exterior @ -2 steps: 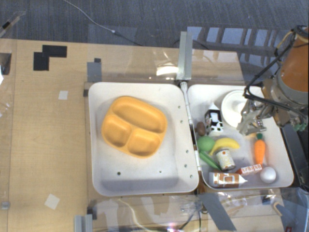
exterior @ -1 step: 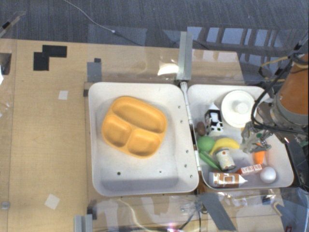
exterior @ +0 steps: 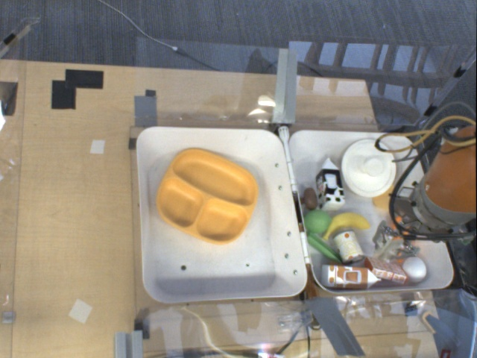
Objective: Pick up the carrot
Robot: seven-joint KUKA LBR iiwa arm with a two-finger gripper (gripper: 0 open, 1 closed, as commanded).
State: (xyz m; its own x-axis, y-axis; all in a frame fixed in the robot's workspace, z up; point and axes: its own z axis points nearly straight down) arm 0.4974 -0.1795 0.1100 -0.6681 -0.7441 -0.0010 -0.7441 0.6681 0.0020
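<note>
2 shallow white bins sit side by side on the desk. The left bin holds 1 orange plate with 3 compartments, lying toward the bin's far edge and apart from all 4 walls.

The right bin is crowded. A round white lid lies near its far edge. Just beside that, toward the wall shared with the left bin, stands a small black-and-white cow figure. Nearer the middle, a green fruit touches a yellow banana, and a small white-topped jar stands just in front of the banana. A brown packet lies along the bin's near edge.

The carrot appears to be the slim orange-red piece lying flat along that same near edge, between the brown packet and a white egg; it is small and partly blurred, so this reading is not certain.

The grey arm with its orange band reaches over the right bin's right edge, with looped cables above it. The hand hangs low by that edge, just behind the carrot and the egg. How far it is open cannot be told, and nothing can be seen gripped in it.
</note>
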